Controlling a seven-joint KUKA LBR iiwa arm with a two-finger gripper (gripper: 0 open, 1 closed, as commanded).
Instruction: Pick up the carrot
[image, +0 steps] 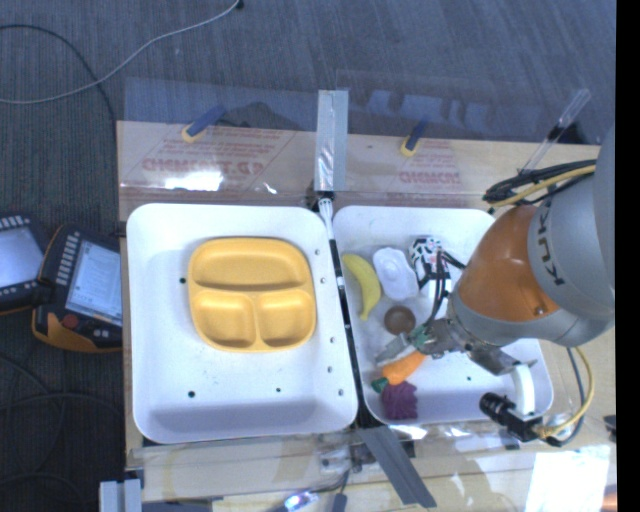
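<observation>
On the tabletop the left bin (150, 400) carries just a yellow tray (252, 293) with three compartments, set near its middle and well away from the work; I take it as a spare place for things, not part of this pick. The right bin (455, 405) holds the clutter: a banana (364, 283) lies along its left wall, a white piece (396, 273) sits just beside it, a brown ball (399, 319) lies below that, and purple grapes (401, 401) sit near the front edge. The carrot (400, 367) lies between the ball and the grapes, tilted, its green end toward the lower left.

The arm leans in low from the right, which looks to me like a reach aimed straight at the carrot. The jaws (428, 340) sit at the carrot's upper right end, touching or very nearly so. Whether they are apart or clamped on it, I cannot tell from here.
</observation>
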